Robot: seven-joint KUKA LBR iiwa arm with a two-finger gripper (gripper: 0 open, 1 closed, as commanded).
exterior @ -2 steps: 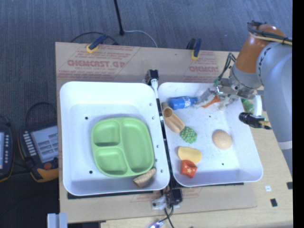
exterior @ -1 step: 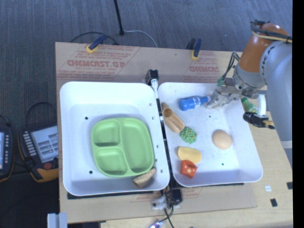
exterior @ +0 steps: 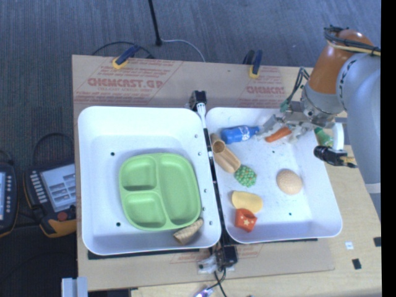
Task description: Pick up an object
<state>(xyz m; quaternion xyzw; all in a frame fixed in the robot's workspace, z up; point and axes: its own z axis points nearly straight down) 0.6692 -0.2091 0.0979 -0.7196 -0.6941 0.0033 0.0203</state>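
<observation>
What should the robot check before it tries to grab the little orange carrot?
1. Carrot lies in the right bin, near the back: ok.
2. Gripper is right over the carrot: ok.
3. Carrot sits between the fingers: cannot tell, the wrist hides them.
4. Room around the carrot: not ok, the blue bottle lies close on its left.
5. Other toys are out of the way: ok, the green ball, the tan ball and the red piece lie nearer the front.
6. Left bin for later: ok, the green tray sits flat in it.
</observation>
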